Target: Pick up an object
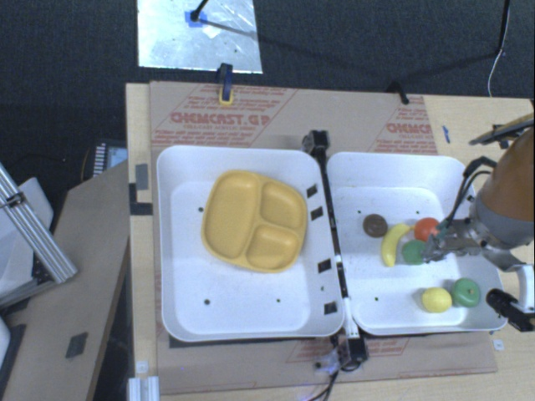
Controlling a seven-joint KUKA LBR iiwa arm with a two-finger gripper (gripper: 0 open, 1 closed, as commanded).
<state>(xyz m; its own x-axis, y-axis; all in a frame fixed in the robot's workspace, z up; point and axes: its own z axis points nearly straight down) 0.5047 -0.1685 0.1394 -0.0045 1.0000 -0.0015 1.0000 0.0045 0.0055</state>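
Observation:
In the right bin point(393, 178) lie a brown round piece point(375, 224), a yellow banana point(393, 243), an orange-red round piece point(426, 227), a green piece point(412, 252), a yellow lemon point(435, 300) and a green apple point(466, 291). My gripper point(435, 246) reaches in from the right and sits low, right over the green piece and just below the orange-red one. Its dark fingers blend with those objects.
The left bin point(180, 299) holds a yellow divided plate point(253, 220). A black divider with clips point(328, 224) runs between the bins. The arm's grey body point(510, 199) hangs over the right bin's right edge. A cardboard sheet point(284, 111) lies under both bins.

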